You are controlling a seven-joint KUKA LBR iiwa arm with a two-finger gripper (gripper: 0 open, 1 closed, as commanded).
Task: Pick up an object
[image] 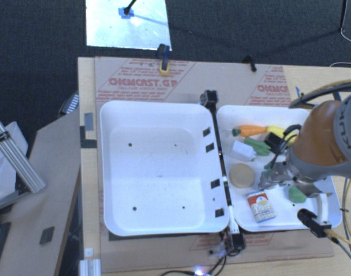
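The right bin [238, 220] holds several small things: an orange carrot [251, 130], a yellow piece [274, 132], a green piece [258, 146], a white block [242, 151], a tan round disc [242, 176], a red and white small box [260, 206] and a green lump [297, 194]. My gripper [269, 176] hangs low in this bin, just right of the tan disc and above the small box. The arm's grey wrist and orange band cover the bin's right part.
The left bin [112, 154] lies beside the right one, with a black divider strip [216, 154] between them. Both rest on a cardboard sheet [141, 82]. A shiny metal plate [126, 16] lies beyond the bench on the dark floor.
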